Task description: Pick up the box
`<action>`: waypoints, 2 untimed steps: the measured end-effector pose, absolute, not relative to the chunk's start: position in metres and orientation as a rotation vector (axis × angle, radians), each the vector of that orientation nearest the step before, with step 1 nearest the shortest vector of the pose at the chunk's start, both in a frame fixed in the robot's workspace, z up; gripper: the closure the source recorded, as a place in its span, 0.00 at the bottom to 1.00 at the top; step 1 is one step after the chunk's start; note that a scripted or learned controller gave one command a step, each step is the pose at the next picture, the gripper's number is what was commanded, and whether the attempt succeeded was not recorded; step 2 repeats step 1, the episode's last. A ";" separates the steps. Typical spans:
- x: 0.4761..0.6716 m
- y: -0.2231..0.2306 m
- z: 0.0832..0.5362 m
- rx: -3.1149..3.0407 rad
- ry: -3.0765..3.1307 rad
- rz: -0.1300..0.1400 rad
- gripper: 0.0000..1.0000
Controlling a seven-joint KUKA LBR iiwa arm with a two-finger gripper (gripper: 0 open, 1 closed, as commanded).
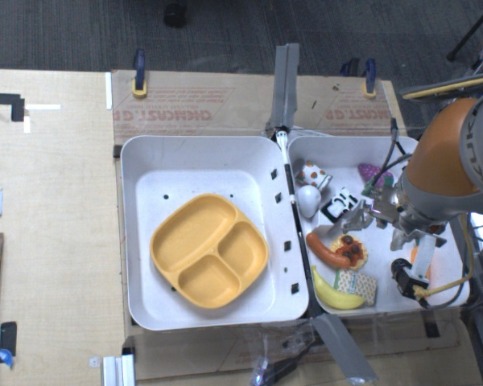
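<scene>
A small black-and-white box (336,204) lies in the right bin (338,145), near its left wall. Just right of and below the box hangs my gripper (350,222), low over the bin's contents, with the grey and orange arm (439,163) reaching in from the right. Whether the gripper touches the box is unclear. A second, pale patterned box-like item (359,285) lies at the bin's front, beside a banana (333,294).
The right bin also holds a white egg (307,199), a brown-and-white toy (311,174), a purple item (369,170), a sausage (327,252) and a pizza piece (352,250). A yellow divided plate (209,250) lies in the left bin (141,215).
</scene>
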State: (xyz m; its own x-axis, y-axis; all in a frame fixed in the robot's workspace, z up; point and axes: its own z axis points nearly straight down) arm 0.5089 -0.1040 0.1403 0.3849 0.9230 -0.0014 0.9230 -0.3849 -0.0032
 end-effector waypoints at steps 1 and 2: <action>0.498 -0.090 0.218 -2.760 -1.500 0.006 0.00; 0.498 -0.090 0.218 -2.760 -1.500 0.006 0.00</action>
